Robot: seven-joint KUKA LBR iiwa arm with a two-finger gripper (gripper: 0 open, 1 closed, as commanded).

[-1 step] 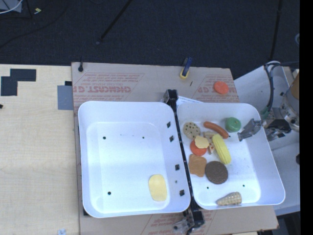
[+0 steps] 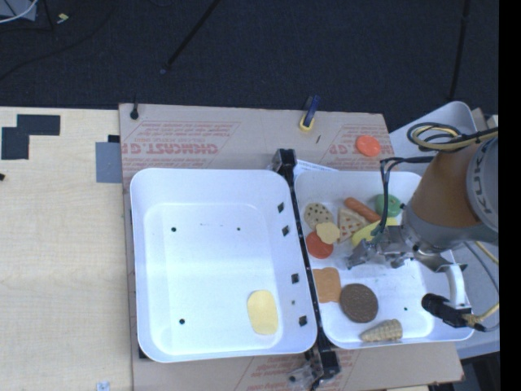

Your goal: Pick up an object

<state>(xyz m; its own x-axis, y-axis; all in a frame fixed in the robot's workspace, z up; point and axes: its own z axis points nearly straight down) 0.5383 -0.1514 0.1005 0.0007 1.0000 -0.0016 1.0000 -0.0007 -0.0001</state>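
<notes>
Here my tool sits low over the right bin, just beside the cluster of toy food at that bin's far-left part. Its metal end points toward the left, near the red round piece and the small yellow round piece. How wide it stands I cannot tell: the tip is a grey tangle against the white floor, and nothing clearly sits in its grip. My arm, with its orange band, comes in from the right and covers the bin's far-right corner.

Close around the tool lie the things I could take. A yellow wedge is right against it on the far side, with a green round piece and an orange carrot-like stick just beyond. A tan waffle-patterned slice and a speckled cookie lie to the left of those. Nearer the camera, apart from the tool, rest an orange square slice, a dark brown round cookie and a cone by the near wall.

The left bin holds a pale yellow oval piece near its near-right corner. On the cardboard beyond the bins lies an orange round piece, and a blue and yellow clamp grips its far edge. The light wooden tabletop stretches to the left.
</notes>
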